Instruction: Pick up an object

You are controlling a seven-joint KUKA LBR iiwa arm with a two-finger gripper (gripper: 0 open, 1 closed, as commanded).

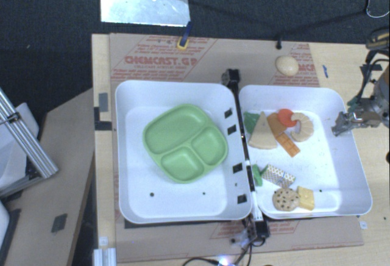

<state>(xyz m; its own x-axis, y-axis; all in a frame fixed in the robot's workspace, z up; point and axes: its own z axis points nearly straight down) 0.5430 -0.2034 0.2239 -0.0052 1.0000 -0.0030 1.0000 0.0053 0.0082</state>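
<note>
Toy food lies scattered in the right-hand shallow white bin (pixel 350 161): a tan wedge of cheese-like plastic (pixel 262 133), a long orange strip (pixel 284 136) touching it, a red-orange round piece (pixel 285 116), and a pale bitten doughnut ring (pixel 302 127) just beside that. Nearer the front wall sit a small speckled grey block (pixel 278 174), a round brown chocolate-chip cookie (pixel 284 199) and a yellow cheese cube (pixel 305 198), the last two touching. A dark green piece (pixel 250 120) rests against the divider between the bins. The left-hand shallow white bin (pixel 131 136) holds a light green three-compartment plastic plate (pixel 184 143). On the cardboard behind the right bin rests a cream egg-shaped object (pixel 286 64). The metal two-finger gripper (pixel 339 124) hangs at the right bin's far right edge, well apart from every toy, with nothing between its fingers; whether it is open or closed cannot be told.
</note>
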